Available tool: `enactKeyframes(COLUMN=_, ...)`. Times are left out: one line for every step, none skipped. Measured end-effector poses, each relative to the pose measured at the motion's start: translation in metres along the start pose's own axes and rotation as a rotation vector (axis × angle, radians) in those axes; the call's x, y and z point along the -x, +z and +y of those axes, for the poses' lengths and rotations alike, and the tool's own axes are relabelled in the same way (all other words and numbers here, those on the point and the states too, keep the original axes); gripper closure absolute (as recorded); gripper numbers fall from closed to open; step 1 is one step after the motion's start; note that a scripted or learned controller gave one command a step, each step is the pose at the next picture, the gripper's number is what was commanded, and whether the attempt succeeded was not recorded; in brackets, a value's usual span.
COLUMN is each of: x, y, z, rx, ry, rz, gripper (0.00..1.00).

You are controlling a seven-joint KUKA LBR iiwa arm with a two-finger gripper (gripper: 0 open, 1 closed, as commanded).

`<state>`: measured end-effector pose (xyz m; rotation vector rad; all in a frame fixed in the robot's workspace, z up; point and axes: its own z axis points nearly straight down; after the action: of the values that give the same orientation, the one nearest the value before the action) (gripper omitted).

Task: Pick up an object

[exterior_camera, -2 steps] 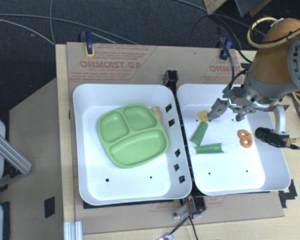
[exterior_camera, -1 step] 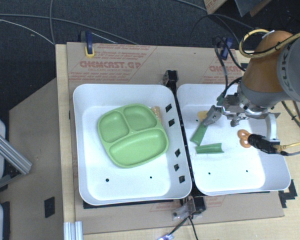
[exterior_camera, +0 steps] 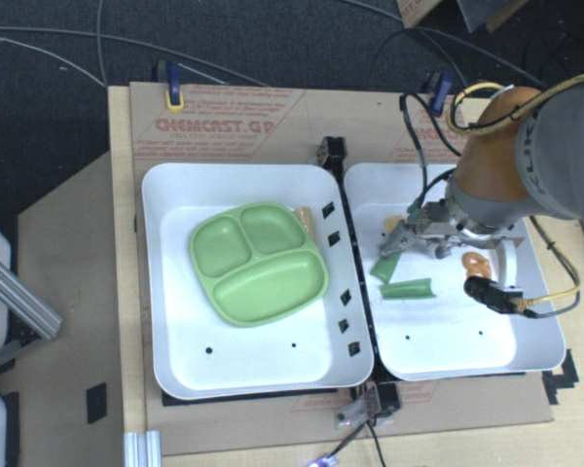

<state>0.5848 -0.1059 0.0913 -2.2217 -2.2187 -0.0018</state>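
My gripper (exterior_camera: 420, 234) hangs low over the left half of the right bin (exterior_camera: 526, 353), under the grey wrist and its orange band (exterior_camera: 487, 163). Just beneath and left of it lies a slanted green piece (exterior_camera: 387, 262), touching or nearly touching the gripper's tip. A flat green block (exterior_camera: 409, 288) lies a little nearer the front. A small tan object (exterior_camera: 394, 225) peeks out at the gripper's left side. An orange object (exterior_camera: 477, 261) rests to the right, beside the wrist. The arm hides the bin's back right part.
The left bin (exterior_camera: 175, 339) holds a green divided plate (exterior_camera: 259, 263) with a small tan item (exterior_camera: 303, 218) at its back right edge. Black clips run along the divider (exterior_camera: 343, 261) between the bins. A black cable end (exterior_camera: 493, 295) dangles from the arm over the right bin.
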Motion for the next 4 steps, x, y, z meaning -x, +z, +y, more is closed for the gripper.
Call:
enactKeyframes(x=-0.001, y=-0.015, z=0.002, rx=0.007, ry=-0.001, rz=0.0, gripper=1.0)
enactKeyframes(x=-0.002, y=-0.065, z=0.013, rx=0.006, ry=-0.003, rz=-0.003, gripper=1.0)
enactKeyframes(x=-0.002, y=-0.119, z=0.015, rx=0.007, ry=-0.003, rz=-0.003, gripper=1.0)
enactKeyframes(x=-0.048, y=-0.119, z=0.024, rx=0.002, ry=-0.005, rz=-0.001, gripper=1.0)
